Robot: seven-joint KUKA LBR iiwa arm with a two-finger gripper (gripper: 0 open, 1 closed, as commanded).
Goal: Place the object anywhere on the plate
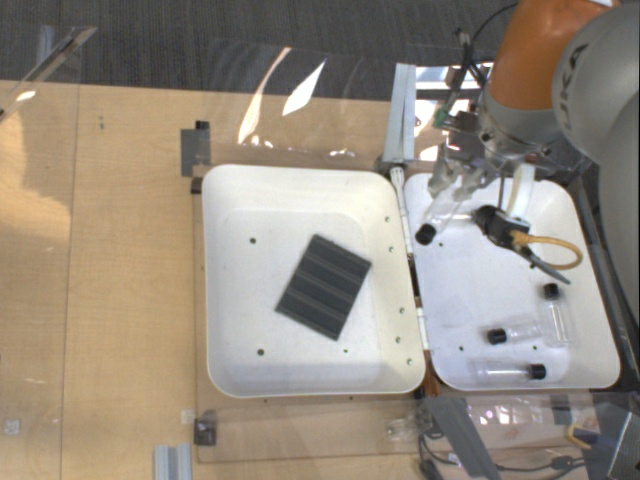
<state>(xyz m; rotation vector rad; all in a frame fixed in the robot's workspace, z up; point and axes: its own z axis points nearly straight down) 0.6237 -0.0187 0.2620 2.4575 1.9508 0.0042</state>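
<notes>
Clearly, a dark ribbed plate (324, 286) lies tilted in the middle of the left bin (230, 353). Three clear tubes (512, 336) with black caps lie toward the front right corner of the right bin (595, 363). The end effector (450, 183) hangs over that bin's far left corner. Glare blurs it, so I cannot tell whether it is wide or narrow. A black cap (425, 234) just below it perhaps belongs to another tube.

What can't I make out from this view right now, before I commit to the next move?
1. Camera view: whether the gripper holds the black-capped tube beneath it; the arm overhangs the contact.
2. Camera view: the right bin's far corner, covered by the arm.
3. Camera view: the outlines of the clear tubes, too faint against the white floor.
</notes>
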